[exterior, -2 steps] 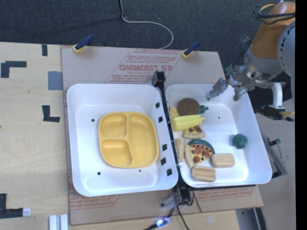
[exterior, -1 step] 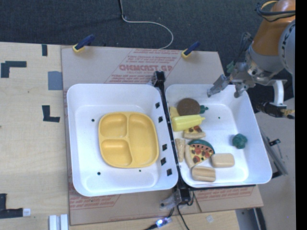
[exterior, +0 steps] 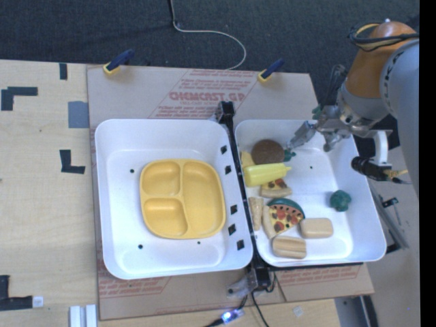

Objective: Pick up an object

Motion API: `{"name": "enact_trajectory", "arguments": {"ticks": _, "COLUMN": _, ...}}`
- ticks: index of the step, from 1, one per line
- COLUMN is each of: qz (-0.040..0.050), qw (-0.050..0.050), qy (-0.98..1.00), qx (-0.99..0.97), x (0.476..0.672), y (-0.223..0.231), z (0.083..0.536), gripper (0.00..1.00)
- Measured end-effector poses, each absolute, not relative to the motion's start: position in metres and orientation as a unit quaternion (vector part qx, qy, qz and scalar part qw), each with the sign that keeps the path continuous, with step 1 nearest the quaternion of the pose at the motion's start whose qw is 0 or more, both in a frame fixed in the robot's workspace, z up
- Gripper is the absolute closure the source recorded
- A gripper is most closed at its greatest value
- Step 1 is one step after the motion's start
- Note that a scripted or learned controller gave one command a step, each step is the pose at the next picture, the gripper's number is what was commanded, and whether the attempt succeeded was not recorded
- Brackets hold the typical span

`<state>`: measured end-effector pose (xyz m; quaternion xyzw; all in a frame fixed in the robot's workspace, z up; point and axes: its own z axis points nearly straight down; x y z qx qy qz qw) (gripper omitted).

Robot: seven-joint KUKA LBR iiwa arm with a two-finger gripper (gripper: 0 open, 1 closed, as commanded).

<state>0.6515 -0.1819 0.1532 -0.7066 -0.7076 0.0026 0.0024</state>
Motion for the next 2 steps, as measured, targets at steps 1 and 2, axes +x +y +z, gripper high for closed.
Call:
{"name": "enact_trajectory", "arguments": {"ticks": 1, "qz": 0.0013, "qw": 0.002, "qy": -0.708, "qx": -0.706, "x": 0.658, "y": -0.178, "z": 0.108, "gripper": 0.00}}
{"name": "enact_trajectory", "arguments": {"ticks": 2, "qz": -0.0038, "qw": -0.001, "qy": -0.709, "qx": -0.705, "x": 0.662, "y": -0.176, "z": 0.092, "gripper": 0.00}}
